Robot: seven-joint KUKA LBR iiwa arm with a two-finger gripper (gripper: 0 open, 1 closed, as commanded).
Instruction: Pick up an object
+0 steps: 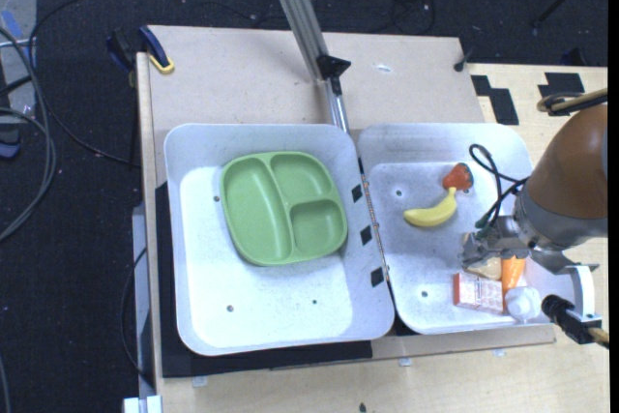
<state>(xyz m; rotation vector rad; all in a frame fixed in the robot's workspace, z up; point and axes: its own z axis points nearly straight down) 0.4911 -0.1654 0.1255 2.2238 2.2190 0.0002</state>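
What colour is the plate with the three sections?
Green. The plate lies in the left bin, plain in the camera view.

You see a yellow banana (431, 212) lying curved in the right bin (416, 305), a small red-orange toy (456, 177) just above it, and a flat packet (481, 291) and an orange tube (514, 272) near the front edge.

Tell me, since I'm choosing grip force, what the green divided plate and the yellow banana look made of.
The green divided plate looks like moulded plastic: one even colour, matte, with smooth rounded compartment walls. The yellow banana is probably a plastic or foam toy, judging by its uniform bright colour and slight sheen, though a real fruit can't be ruled out at this resolution.
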